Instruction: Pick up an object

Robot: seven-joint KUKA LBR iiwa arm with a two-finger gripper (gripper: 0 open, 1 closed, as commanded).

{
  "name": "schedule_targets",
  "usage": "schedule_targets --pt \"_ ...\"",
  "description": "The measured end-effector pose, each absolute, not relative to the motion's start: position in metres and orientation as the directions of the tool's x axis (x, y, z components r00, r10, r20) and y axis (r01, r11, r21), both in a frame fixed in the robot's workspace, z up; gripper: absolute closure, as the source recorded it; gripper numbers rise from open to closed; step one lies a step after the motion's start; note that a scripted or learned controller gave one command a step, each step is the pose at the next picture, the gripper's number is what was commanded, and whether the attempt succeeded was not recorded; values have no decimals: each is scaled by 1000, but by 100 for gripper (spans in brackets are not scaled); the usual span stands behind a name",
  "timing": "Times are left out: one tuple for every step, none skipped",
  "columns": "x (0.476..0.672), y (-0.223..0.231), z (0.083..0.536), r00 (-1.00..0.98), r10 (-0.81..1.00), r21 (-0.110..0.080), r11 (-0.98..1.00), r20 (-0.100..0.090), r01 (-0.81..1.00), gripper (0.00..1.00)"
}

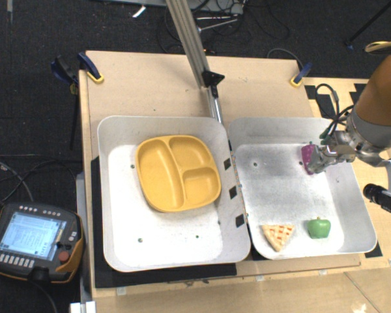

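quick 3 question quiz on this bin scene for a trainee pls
1. True or false: the yellow tray lies in the right bin.
2. Which item lies nearest the gripper?
A. green pepper
B. purple item
C. pizza slice
3. Fill in: the pizza slice and pepper lie along the right bin's ____ edge, nearest the camera.

Key
1. False: it lies in the left bin.
2. B: the purple item sits right at the gripper's tip; whether it is gripped cannot be told.
3. Front.
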State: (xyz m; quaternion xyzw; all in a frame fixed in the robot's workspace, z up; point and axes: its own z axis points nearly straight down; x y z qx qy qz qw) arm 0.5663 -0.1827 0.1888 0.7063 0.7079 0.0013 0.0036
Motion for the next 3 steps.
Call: schedule_targets --pt "567 -183 207 -3 1000 3 3 -1 1000 100" --pt "569 -126 201 -8 1000 -1 8 2 1000 100" --pt "575 -77 213 -8 1000 2 8 1 1000 100"
